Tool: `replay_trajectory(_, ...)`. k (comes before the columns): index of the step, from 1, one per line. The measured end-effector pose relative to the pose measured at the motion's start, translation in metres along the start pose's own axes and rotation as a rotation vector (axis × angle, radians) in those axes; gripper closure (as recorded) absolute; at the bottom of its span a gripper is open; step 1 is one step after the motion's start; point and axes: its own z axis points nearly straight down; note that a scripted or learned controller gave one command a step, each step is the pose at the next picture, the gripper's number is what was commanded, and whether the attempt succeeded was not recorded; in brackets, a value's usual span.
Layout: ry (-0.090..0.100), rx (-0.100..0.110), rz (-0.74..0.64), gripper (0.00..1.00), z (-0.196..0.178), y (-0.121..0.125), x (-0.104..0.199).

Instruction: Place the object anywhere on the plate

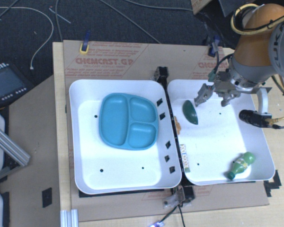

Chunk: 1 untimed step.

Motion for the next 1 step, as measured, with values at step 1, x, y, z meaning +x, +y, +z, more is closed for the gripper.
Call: replay_trajectory(1,-0.001,-0.015,-0.003,0.00,-0.0083,0.0028,0.0002)
